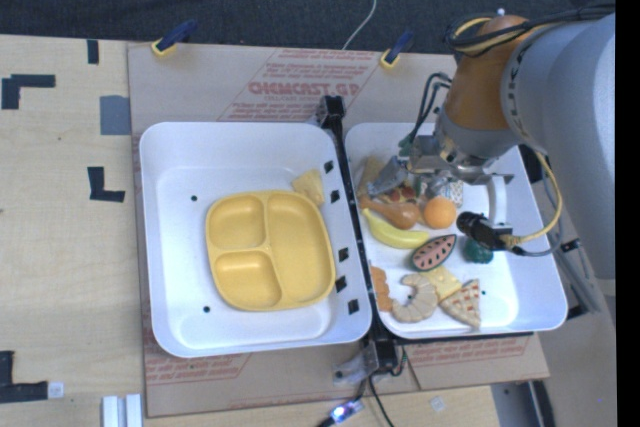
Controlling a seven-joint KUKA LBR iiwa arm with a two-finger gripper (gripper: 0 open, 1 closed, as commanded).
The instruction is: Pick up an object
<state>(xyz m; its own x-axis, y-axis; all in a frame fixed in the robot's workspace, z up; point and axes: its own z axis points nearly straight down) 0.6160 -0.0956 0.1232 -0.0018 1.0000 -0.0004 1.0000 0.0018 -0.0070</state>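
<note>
Pincer [415,177] points down over the right bin's [535,310] food pile.

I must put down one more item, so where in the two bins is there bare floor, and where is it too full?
Left bin: bare floor all around the yellow tray, widest along its left and far sides. Right bin: crowded with the banana, orange and slices beneath the gripper; a bare strip borders its right wall.
</note>
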